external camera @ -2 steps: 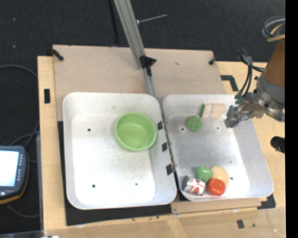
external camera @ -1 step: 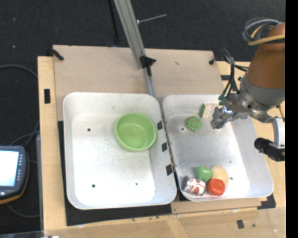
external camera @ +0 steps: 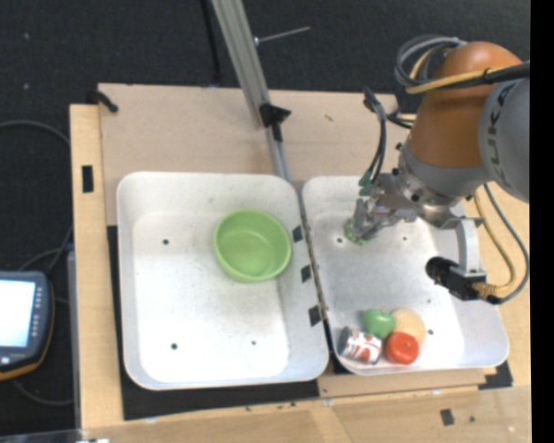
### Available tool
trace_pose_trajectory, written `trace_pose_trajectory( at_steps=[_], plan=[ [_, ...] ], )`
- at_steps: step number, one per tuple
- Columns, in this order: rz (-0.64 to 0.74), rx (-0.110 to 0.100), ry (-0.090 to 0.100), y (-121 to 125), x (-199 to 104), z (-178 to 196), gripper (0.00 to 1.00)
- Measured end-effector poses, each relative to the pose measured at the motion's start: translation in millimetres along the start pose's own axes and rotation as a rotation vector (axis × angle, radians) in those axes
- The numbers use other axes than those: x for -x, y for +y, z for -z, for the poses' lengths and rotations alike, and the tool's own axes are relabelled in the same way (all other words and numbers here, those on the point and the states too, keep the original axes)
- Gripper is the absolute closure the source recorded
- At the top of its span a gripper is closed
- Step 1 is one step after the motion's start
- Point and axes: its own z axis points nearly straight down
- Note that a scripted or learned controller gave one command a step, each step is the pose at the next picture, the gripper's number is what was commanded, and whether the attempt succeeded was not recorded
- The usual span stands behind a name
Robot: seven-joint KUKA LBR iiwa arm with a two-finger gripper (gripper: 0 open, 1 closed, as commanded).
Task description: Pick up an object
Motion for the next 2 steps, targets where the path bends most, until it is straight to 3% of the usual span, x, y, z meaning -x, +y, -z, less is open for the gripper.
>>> trace_pose_trajectory(
  at_steps=[1,2],
  plan=[
    [0.0,0.002,0.0,4,-48,4,1.0],
    [0.0,-0.002,0.0,9,-104,-14,1.0]
  ],
)
